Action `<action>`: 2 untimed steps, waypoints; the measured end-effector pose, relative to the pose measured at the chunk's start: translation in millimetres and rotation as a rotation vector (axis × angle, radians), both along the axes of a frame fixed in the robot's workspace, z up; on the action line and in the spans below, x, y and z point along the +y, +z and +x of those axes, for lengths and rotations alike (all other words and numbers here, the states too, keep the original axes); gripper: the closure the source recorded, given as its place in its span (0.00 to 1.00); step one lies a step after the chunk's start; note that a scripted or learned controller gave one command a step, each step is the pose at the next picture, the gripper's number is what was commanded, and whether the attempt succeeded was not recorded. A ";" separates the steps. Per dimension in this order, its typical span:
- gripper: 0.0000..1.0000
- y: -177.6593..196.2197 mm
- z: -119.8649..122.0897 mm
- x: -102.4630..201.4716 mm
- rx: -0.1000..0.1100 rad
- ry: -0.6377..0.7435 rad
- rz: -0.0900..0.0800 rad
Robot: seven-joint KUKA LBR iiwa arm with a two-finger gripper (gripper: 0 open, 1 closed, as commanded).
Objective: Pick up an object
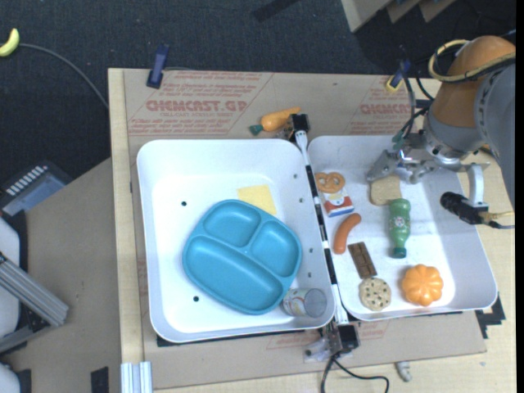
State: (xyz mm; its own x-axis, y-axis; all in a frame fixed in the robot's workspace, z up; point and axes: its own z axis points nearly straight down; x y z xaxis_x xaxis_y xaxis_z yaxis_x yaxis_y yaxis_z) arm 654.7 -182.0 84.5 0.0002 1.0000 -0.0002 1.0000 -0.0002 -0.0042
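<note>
The right bin [471, 252] holds several small items: a tan bread slice [383, 191], a green bottle [399, 227], an orange pumpkin [422, 284], a round cookie [375, 293], a brown chocolate bar [362, 259], a sausage [347, 231], a pretzel [331, 182] and a small red and white packet [337, 204]. My gripper [395, 171] hangs low at the bin's far side, just above the bread slice's far edge. Its fingers stand apart, open, with nothing between them.
The left bin [155, 219] holds a blue divided plate [241, 255], a yellow cheese slice [258, 196] and a small metal can [307, 303] in the near right corner. An orange clamp [281, 121] sits behind the bins. The arm [467, 97] fills the right bin's far right side.
</note>
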 end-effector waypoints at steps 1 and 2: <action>0.00 -0.1 -62.1 21.8 -0.004 -0.001 0.000; 1.00 10.1 -61.5 22.0 -0.006 -0.001 0.000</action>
State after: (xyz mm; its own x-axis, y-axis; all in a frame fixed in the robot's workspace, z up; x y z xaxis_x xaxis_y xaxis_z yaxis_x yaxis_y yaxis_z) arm 593.2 -160.1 94.6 0.0008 1.0000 -0.0002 1.0000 -0.0008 0.0022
